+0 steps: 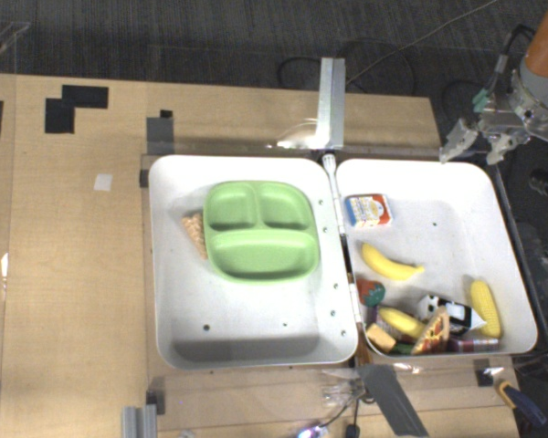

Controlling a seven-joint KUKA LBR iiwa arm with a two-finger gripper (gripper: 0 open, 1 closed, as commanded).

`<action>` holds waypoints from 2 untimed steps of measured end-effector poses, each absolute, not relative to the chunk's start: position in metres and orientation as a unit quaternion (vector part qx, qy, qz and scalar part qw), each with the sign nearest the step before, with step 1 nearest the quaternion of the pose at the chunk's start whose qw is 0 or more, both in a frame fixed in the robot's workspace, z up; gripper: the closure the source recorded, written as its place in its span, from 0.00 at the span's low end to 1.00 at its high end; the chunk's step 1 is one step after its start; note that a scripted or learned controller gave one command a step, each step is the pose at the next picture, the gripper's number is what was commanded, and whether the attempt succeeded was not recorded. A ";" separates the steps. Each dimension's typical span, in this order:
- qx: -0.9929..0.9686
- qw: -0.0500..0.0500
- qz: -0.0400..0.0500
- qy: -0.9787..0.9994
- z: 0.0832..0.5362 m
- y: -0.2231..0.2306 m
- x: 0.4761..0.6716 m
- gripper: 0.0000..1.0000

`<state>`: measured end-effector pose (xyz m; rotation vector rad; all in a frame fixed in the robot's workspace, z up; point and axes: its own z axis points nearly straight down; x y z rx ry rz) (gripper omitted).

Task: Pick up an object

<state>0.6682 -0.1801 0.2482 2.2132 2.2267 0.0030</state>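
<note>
The hand (475, 141) hangs at the far right, above the far right corner of the right bin (438, 176), just outside its rim. Its 2 fingers (457, 140) stand apart, pointing down, with nothing between them.

The right bin holds the loose objects. A small white carton with blue and red print (367, 211) lies at its far left. A banana (390, 263) lies near the middle left. An ear of corn (485, 307) rests against the near right wall. A heap of small toys (420, 327) crowds the near left corner, among them a second yellow piece (400, 320) and a black-and-white figure (441, 312).

The left bin (247, 336) carries a green divided plate (259, 229), with a tan, grainy object (194, 234) tucked partly under its left edge.

Both bins sit side by side on the wooden counter (64, 272).
</note>
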 end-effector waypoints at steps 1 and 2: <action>0.676 0.000 0.000 0.737 0.156 -0.147 0.632 0.00; 0.653 0.006 0.004 0.757 0.090 -0.104 0.612 0.00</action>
